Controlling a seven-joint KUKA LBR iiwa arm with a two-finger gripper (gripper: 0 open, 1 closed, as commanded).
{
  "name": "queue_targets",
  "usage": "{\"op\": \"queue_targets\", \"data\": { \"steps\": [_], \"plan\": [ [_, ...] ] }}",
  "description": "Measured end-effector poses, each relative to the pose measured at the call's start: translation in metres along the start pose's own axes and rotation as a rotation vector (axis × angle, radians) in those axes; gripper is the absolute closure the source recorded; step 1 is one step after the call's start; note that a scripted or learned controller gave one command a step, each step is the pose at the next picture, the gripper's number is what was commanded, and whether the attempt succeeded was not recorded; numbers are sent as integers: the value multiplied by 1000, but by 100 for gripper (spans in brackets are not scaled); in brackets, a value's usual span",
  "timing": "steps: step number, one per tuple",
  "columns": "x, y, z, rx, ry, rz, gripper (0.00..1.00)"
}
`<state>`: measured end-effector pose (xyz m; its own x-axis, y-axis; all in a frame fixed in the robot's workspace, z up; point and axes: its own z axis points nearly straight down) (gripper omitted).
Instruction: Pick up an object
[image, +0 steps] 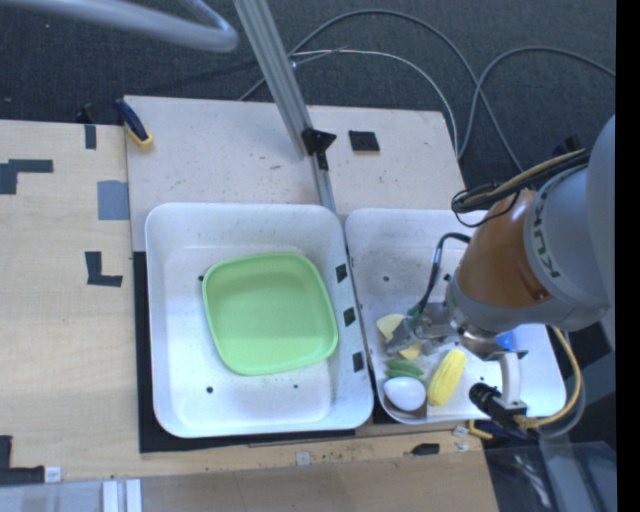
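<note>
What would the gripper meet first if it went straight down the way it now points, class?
Probably the small yellow-green piece lying under the gripper in the right bin, with the yellow corn cob just beside it. Depth is hard to judge from above.

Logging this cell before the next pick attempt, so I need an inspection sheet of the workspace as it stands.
Surface: speckled white board bearing two shallow white bins, left bin, right bin.
Job's things: yellow corn cob, white egg-shaped object, small green piece, yellow-green piece, all crowded at the right bin's near end.
Clutter: square green plate in the left bin.
Grippers: gripper low over the pile; grip unclear.
Cables: white cables behind the bench.
Surroundings: wooden bench, tape marks.
</note>
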<state>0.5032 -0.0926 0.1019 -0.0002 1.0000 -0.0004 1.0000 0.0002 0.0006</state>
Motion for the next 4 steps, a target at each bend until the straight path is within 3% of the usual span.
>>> {"op": "queue_targets", "data": {
  "steps": [2,4],
  "plan": [
    [-8,-3,-98,-2,0,0,100],
    [78,28,-106,1,1,-4,100]
  ]
}}
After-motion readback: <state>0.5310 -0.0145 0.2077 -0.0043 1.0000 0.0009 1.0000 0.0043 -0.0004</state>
